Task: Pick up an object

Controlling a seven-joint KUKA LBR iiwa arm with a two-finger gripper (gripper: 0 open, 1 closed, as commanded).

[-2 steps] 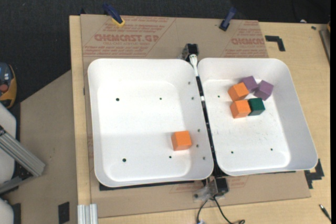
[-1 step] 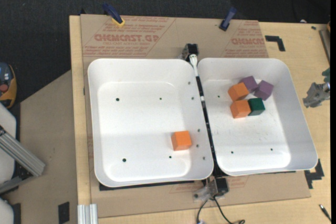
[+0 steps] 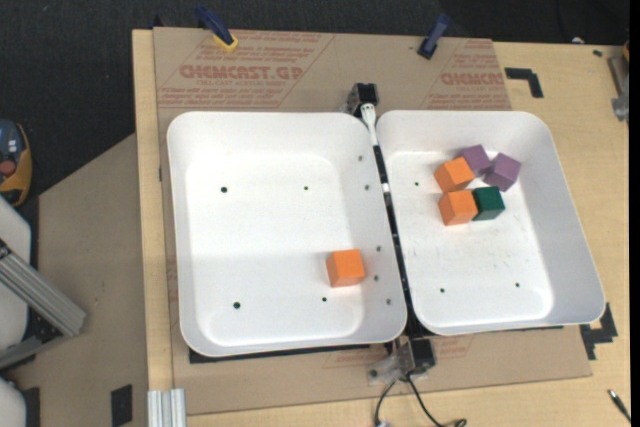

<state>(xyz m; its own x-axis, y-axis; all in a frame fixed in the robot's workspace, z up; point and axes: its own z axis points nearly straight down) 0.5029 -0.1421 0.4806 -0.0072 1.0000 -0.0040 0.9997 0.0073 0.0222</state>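
Observation:
An orange cube (image 3: pixel 346 268) lies alone in the left bin (image 3: pixel 215 315), toward its front right corner. The right bin (image 3: pixel 560 245) holds a tight cluster in its upper middle: two orange cubes (image 3: pixel 453 174) (image 3: pixel 457 207), two purple cubes (image 3: pixel 475 158) (image 3: pixel 503 170) and a dark green cube (image 3: pixel 489 203). The green cube touches the lower orange cube.
Both bins sit on a cardboard sheet (image 3: pixel 250 65) held by blue clamps (image 3: pixel 217 28) (image 3: pixel 434 36) at the back edge. A black bracket (image 3: pixel 362 98) stands between the bins at the back. A cable and bracket (image 3: pixel 405 360) sit at the front.

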